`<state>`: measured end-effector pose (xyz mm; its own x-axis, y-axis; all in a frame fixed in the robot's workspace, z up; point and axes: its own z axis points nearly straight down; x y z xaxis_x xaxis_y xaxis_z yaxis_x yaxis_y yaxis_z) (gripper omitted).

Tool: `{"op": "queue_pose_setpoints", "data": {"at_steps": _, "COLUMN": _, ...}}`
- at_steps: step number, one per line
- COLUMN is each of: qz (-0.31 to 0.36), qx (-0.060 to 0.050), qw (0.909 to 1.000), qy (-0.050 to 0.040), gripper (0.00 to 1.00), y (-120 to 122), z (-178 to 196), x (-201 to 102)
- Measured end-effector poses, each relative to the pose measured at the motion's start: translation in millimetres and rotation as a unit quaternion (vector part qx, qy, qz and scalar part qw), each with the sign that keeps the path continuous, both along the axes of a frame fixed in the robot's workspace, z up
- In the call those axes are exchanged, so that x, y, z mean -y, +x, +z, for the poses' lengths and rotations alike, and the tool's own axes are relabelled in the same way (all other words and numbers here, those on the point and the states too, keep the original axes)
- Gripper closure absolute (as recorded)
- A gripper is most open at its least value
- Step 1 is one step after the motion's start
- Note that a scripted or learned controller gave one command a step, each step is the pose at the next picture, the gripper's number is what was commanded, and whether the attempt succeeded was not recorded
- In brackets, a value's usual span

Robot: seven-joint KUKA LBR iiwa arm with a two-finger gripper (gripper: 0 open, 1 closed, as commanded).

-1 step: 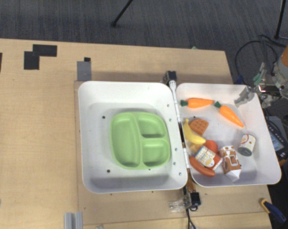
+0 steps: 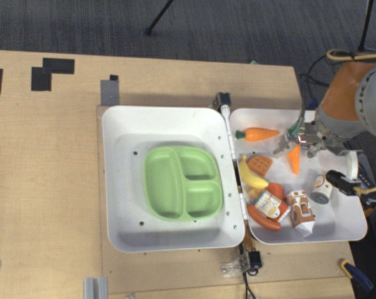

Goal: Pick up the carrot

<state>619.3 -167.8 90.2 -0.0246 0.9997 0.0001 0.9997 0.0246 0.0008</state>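
Tool (image 2: 297,141) low over the far part of the right bin (image 2: 337,234), at the end of the grey arm with its orange band. Cannot tell how wide open, nor whether anything is in its hold.

Carrot (image 2: 260,134) just to the left of the tool, flat on the bin floor, lengthwise across the bin, green top away from the tool, tip toward it. Close, apparently not touching. Directly beneath the tool in the view, a second, shorter orange cone (image 2: 294,159), pointed end down; possibly another carrot piece, too blurred to say.

Judged as the approach step: near the target, no lift yet. Next move probably calls for a short shift left to centre over the carrot's thick middle, a closing line set across its length, then a straight descent clear of the bin's far wall.

Farther left and nearer the camera than the tool: a waffle (image 2: 259,165), a banana (image 2: 252,179), a small carton (image 2: 270,204) over a red sausage (image 2: 262,217). Straight toward the camera: a second carton (image 2: 300,209) and a small can (image 2: 322,189).

Well to the left, on the tabletop (image 2: 44,185), the left bin (image 2: 119,136) with a green divided plate (image 2: 180,182), compartments bare.
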Motion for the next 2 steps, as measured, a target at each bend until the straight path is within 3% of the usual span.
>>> {"op": "queue_pose_setpoints", "data": {"at_steps": 1, "qz": 0.002, "qx": 0.002, "qw": 1.0000, "qy": -0.0005, "gripper": 1.00, "y": 2, "z": 12, "x": 0}}
{"op": "queue_pose_setpoints", "data": {"at_steps": 2, "qz": -0.097, "qx": 0.001, "qw": 0.9953, "qy": 0.0000, "gripper": 1.00, "y": 10, "z": 69, "x": -47}}
